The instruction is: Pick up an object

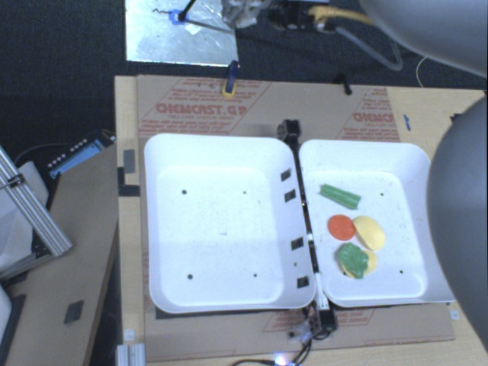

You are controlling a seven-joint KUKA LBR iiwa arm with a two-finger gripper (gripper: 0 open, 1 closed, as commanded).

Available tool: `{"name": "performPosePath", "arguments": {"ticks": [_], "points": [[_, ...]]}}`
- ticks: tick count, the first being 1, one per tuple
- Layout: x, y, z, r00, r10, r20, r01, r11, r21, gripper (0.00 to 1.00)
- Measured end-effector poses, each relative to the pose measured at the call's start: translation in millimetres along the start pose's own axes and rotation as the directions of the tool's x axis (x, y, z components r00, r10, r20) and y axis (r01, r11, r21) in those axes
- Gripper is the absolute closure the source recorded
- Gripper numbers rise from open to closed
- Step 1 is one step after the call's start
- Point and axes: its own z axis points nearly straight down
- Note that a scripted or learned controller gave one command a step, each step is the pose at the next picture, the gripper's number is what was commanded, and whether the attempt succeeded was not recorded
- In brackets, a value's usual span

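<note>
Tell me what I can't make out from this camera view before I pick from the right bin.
- Gripper: blurred and cut off by the top edge.
- Green object and the yellow piece under it: they overlap, so whether they are one item or two is unclear.
- Right bin: its right rim is hidden behind the grey arm.
- Orange disc and yellow object: too small to tell whether they touch.
</note>
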Motion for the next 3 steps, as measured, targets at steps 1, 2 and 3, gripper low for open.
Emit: {"name": "performPosePath", "arguments": {"ticks": [1,2,3], "points": [[0.1,-1.8,0.3,1.0,0.0,0.0,0.0,1.0,0.0,1.0],[0.1,-3.4,0.1,1.0,0.0,0.0,0.0,1.0,0.0,1.0],[-0.6,-8.8,0.3,1.0,0.0,0.0,0.0,1.0,0.001,1.0]]}}
